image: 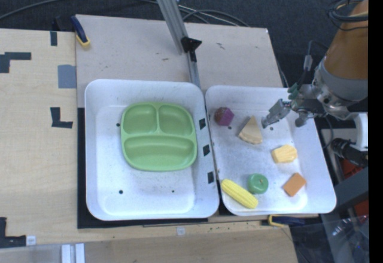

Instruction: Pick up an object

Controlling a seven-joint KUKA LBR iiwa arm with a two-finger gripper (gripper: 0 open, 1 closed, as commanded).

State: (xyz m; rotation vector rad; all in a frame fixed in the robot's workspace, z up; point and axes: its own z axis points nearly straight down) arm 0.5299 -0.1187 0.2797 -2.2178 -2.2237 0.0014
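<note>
Five items in my right bin (311, 196); fingers (274, 116) state unclear, hovering at the cheese wedge's (252, 131) two o'clock; I'd centre first.

- Green divided plate (159, 137) lying in left bin (102, 196).
- Right bin (317, 196) holding purple piece (224, 116), tan wedge (252, 131), yellow block (284, 153), orange block (294, 184), green round (258, 183), corn cob (239, 193).
- Gripper (276, 115) poised just beside tan wedge.

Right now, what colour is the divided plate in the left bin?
Light green; the plate shows clearly in the camera view, inside the left bin.
</note>
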